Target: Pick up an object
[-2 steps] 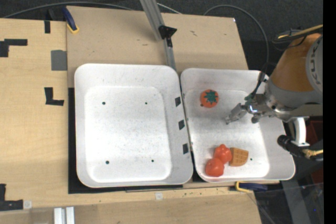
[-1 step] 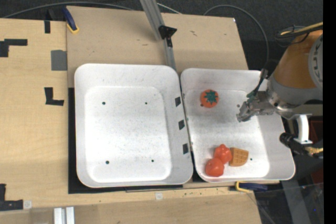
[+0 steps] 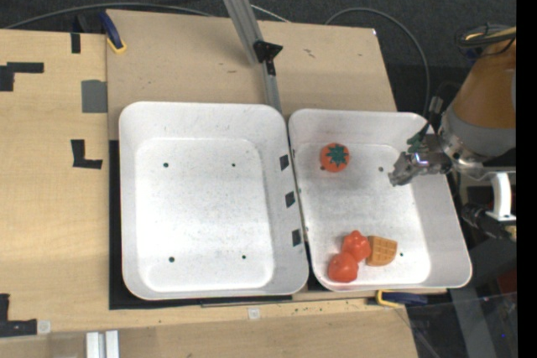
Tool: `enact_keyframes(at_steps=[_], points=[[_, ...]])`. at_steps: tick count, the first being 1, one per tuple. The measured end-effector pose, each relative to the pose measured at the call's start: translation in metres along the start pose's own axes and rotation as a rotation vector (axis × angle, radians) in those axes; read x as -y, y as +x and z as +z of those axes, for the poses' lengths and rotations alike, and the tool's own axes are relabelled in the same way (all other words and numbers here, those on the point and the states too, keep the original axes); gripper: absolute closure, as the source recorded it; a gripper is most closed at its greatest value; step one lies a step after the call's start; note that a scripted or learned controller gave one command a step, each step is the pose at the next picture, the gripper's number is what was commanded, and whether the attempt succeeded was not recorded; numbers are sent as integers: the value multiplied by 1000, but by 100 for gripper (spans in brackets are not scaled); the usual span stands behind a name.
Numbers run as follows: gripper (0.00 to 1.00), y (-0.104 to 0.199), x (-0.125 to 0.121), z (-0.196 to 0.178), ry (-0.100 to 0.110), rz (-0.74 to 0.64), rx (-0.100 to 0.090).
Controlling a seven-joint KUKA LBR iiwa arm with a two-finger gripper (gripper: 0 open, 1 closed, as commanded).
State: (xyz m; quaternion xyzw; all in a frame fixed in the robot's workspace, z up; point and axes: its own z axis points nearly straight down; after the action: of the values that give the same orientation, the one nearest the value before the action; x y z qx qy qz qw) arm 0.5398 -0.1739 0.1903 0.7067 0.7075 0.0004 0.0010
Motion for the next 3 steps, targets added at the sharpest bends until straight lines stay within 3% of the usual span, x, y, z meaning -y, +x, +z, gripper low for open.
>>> enact_keyframes(at_steps=[1, 3], points=[[100, 0, -1, -53, -3, -1, 1], [100, 109, -34, -65, 2, -6, -3]])
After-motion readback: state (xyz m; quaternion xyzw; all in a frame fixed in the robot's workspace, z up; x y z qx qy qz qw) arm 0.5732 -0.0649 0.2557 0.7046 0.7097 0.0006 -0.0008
